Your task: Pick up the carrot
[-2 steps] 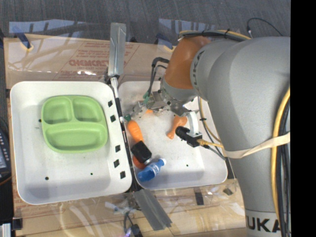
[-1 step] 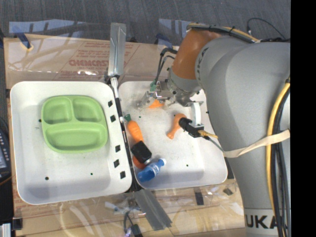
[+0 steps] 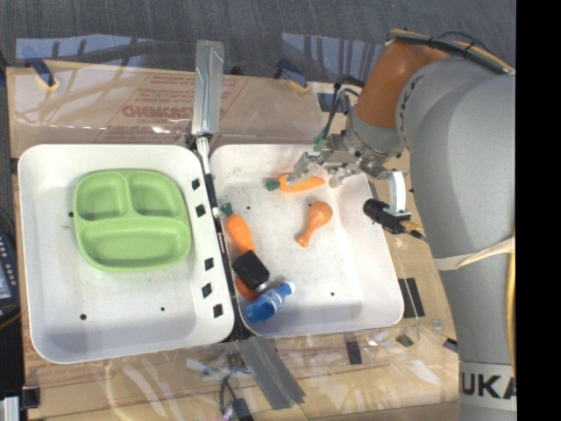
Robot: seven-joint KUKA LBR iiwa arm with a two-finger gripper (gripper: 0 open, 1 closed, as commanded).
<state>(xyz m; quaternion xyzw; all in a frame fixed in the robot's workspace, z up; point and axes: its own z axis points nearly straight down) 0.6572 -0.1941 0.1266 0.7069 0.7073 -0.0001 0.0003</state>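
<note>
A small orange carrot (image 3: 302, 183) with a green leafy end pointing left lies in the upper part of the right bin (image 3: 351, 288). My gripper (image 3: 322, 168) hovers right at the carrot's upper edge, its fingers (image 3: 305, 161) spread open along the carrot's length. The carrot still rests on the bin floor, not lifted. A second, thicker orange carrot-like piece (image 3: 238, 232) with a green tip lies against the bin's left wall.
An orange drumstick-shaped toy (image 3: 314, 222) lies just below the gripper. A black block (image 3: 251, 268) and a blue bottle (image 3: 267, 298) crowd the lower left corner. The left bin (image 3: 53, 305) holds a green divided plate (image 3: 131, 217).
</note>
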